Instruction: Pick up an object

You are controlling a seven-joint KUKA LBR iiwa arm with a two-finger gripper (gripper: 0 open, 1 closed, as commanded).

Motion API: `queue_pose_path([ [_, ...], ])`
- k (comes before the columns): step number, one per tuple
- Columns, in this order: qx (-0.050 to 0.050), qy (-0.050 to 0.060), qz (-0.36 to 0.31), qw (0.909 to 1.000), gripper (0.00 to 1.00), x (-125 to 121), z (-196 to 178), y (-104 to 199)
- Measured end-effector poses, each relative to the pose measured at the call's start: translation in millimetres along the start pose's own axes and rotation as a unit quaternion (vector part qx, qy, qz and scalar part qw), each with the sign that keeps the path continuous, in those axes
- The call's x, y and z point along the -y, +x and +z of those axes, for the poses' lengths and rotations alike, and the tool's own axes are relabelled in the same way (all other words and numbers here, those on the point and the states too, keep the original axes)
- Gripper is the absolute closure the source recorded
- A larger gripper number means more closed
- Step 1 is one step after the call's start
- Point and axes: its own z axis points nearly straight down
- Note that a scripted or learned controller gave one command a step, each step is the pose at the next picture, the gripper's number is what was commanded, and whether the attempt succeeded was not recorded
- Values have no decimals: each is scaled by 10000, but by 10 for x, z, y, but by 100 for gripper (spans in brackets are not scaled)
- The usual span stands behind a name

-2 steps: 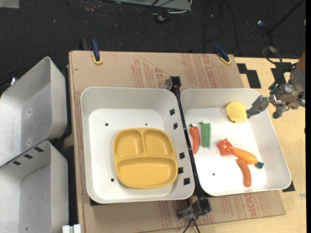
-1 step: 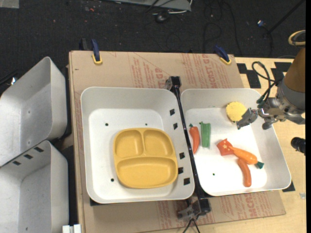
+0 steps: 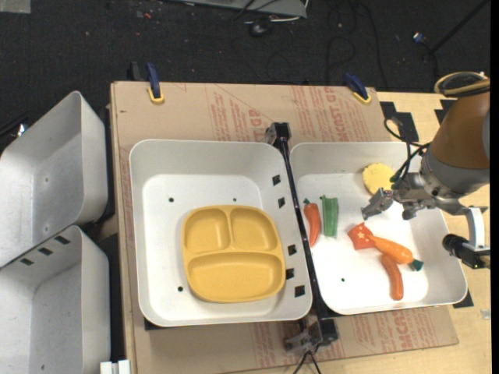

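Arm's grey two-finger gripper [image 3: 387, 201] is hanging over the right-hand shallow white bin [image 3: 437, 291], coming in from the right edge under the orange wrist band. Taking that bin as the landmark throughout. Whether the jaws are standing wide or narrow cannot be told from this slant; nothing is showing between them.

Lying inside the bin: a flat yellow round piece [image 3: 377, 177] near its far wall, just beside the gripper; a red-orange chunky toy piece [image 3: 359, 236] at its middle, just below the gripper, touching a long orange carrot-shaped toy with a dark green tip [image 3: 392, 248]; a second orange-red sausage-shaped toy [image 3: 394, 276] toward its near wall; a slim red-orange pepper-shaped toy [image 3: 313, 222] and a small green stick-shaped toy [image 3: 330, 215] sitting side by side near its left wall.

Left of the bin, the neighbouring white bin [image 3: 152, 232] is carrying a yellow three-compartment plastic tray [image 3: 232, 253].

Progress, as judged: the pick is not yet made. Every toy is resting on the bin floor. Left to do: choosing a target (red chunk or yellow round piece seem nearest), descending, closing, lifting.
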Motion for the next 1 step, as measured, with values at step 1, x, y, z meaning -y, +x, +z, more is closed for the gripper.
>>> queue_pose_path([
  [1,2,-4,12,10000,0,5,535,10],
])
